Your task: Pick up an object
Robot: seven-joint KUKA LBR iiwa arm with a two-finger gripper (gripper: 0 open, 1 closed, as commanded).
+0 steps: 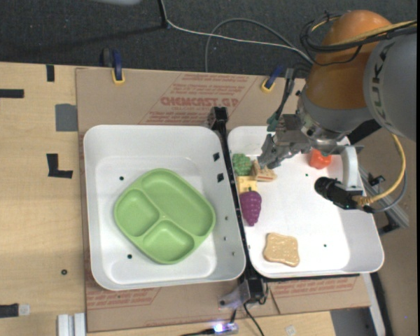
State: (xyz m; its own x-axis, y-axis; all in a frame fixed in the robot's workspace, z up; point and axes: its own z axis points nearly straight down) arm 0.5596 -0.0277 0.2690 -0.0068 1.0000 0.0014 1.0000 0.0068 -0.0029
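Over the right-hand bin [357, 254], the KUKA arm [350, 68] lowers its gripper [269, 161] toward a cluster of small toy foods against the bin's left wall. Whether the pincer stands wide or narrow cannot be told from this slanted view, and nothing can be seen held in it. Just below its tip lie a tan-and-yellow piece [255, 179], a green piece [241, 164] touching it on the left, and a purple grape bunch [250, 207] just beneath them. A slice of toast [281, 250] sits well apart near the bin's front, and an orange piece [319, 159] lies beside the wrist. A green divided plate [164, 215] rests in the left bin [98, 145].

The tan-and-yellow piece looks the likeliest target. It appears light, stiff and smooth, probably moulded plastic, so it may slide or squirt out under a poor pinch. A hold across its narrow sides seems best, though its crowding neighbours and the nearby wall leave little room.
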